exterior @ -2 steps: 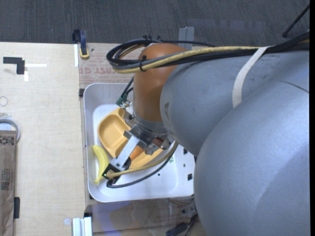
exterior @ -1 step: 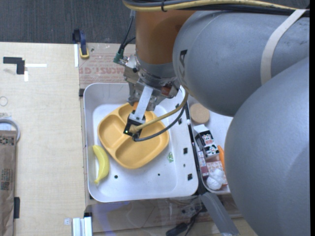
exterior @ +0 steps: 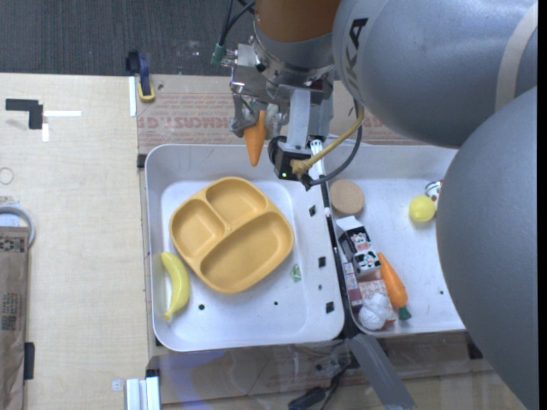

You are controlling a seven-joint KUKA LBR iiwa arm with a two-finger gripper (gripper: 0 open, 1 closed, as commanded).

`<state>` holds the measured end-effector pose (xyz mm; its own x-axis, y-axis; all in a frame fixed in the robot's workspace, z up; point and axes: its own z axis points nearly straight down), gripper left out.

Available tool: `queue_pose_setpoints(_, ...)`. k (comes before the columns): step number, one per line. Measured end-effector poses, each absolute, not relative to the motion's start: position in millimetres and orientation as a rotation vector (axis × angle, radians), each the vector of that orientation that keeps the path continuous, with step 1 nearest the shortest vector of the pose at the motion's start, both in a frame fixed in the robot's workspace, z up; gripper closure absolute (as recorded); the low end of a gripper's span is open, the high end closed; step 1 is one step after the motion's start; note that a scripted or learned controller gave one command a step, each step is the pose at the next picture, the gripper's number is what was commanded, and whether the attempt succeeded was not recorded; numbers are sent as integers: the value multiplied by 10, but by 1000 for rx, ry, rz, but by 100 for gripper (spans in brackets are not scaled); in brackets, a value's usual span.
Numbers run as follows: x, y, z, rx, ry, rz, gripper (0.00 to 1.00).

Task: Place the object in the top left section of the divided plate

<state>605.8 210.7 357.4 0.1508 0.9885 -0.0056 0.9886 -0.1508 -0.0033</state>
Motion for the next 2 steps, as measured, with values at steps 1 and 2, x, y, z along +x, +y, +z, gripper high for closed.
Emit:
queue_pose_setpoints(1, 5659, 2287, 2533, 2343, 2094, -13, 100)
queue_pose_setpoints(2, 5660, 2286, 2534, 2343, 2094, -13, 0)
